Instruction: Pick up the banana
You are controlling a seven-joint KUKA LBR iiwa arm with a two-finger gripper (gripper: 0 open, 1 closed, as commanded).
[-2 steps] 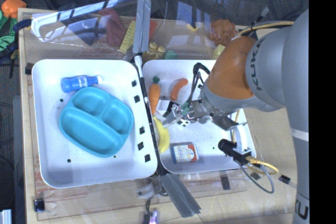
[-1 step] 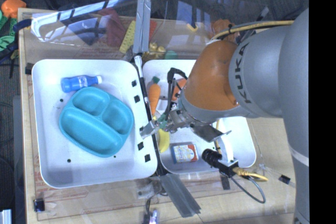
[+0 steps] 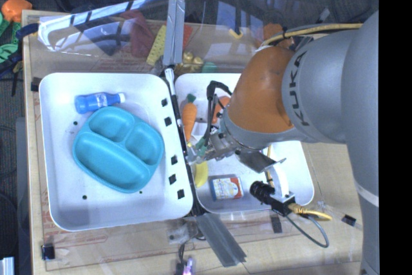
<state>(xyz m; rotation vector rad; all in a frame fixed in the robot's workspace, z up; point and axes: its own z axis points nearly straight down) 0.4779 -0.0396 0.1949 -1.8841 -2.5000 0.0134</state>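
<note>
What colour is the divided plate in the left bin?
Light blue. The divided plate shows clearly in the camera view, lying in the left bin.

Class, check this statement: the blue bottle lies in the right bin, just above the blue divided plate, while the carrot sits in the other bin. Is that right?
Not quite: the camera view shows the bottle in the left bin, not the right. The rest stands: it lies just above the plate, and the carrot sits in the other bin, the right bin.
</note>
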